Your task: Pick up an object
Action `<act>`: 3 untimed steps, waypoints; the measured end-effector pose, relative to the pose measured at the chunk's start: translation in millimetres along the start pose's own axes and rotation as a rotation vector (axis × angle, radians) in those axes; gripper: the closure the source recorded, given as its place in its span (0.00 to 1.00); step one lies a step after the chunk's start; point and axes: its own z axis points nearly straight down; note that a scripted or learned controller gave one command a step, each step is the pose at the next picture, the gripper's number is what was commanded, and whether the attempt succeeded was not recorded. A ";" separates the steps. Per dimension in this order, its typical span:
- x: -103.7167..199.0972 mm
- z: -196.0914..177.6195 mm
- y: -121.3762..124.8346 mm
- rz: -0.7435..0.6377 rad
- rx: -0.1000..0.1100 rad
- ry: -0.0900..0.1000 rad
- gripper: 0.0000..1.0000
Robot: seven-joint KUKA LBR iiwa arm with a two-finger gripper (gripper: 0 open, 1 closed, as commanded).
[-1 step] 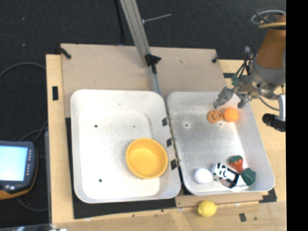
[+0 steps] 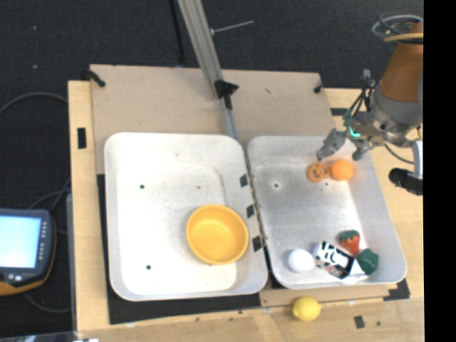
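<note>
My gripper [image 2: 345, 148] hangs over the far right part of the right bin [image 2: 299, 198], its two fingers spread open with nothing between them. Just below it lie two orange pieces: a small orange ball [image 2: 343, 169] and a flatter orange piece [image 2: 318, 172] to its left. At the bin's near right corner sit a white ball [image 2: 301, 260], a black and white object [image 2: 334, 258], a red piece [image 2: 349, 239] and a green piece [image 2: 368, 262]. A yellow bowl [image 2: 217, 234] rests in the left bin [image 2: 157, 191].
A yellow lemon-like ball [image 2: 306, 308] lies on the bench in front of the right bin. A metal post [image 2: 203, 41] rises behind the bins. A screen device [image 2: 23, 248] sits at the far left.
</note>
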 end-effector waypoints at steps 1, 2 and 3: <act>8.5 52.0 -2.3 0.001 0.004 0.000 0.00; 10.8 104.1 -2.6 0.002 0.006 0.008 0.00; 8.4 90.1 -1.4 0.001 -0.001 0.004 1.00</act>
